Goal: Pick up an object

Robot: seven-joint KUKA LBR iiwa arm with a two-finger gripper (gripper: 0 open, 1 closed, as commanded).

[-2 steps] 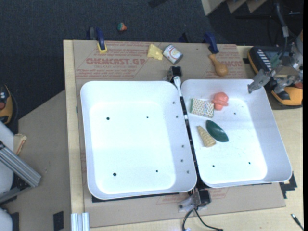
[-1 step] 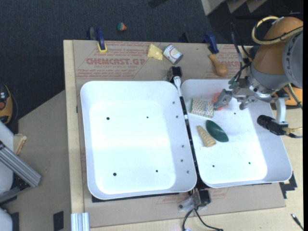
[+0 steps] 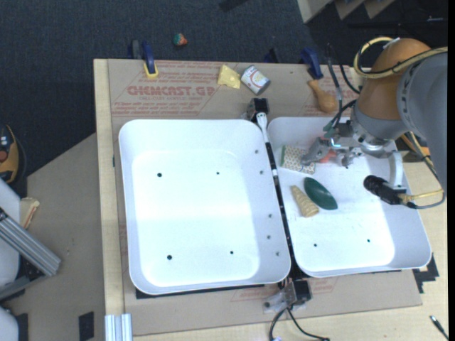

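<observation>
Near edge of the surface [image 3: 213, 311]: bare wood, a cable and small black connector [image 3: 298, 291] at the junction of the two bins.

Left bin [image 3: 142, 261]: white, shallow, a few dark dots on its floor.

Right bin [image 3: 405, 244]: holds three items in its upper-left part. A dark green oval object [image 3: 320, 193] lies tilted, touching a tan ridged cone-like piece [image 3: 307, 202] on its left. Just above them, a flat patterned card or packet [image 3: 293, 158] lies near the bin's left wall.

Arm enters from the right, grey with the orange band [image 3: 387, 77] above the wrist. The tool [image 3: 328, 152] sits low over the right bin's upper area, just right of the patterned card, above and apart from the green object. Finger opening: cannot tell, metal parts too cluttered. Nothing visibly held.

Far strip of the surface: a yellow chunk [image 3: 229, 77], a small grey-white box [image 3: 255, 79], an orange-brown object [image 3: 323, 96], blue clamps [image 3: 148, 54]. On the dark floor beyond, a tiny coloured item [image 3: 180, 40].
</observation>
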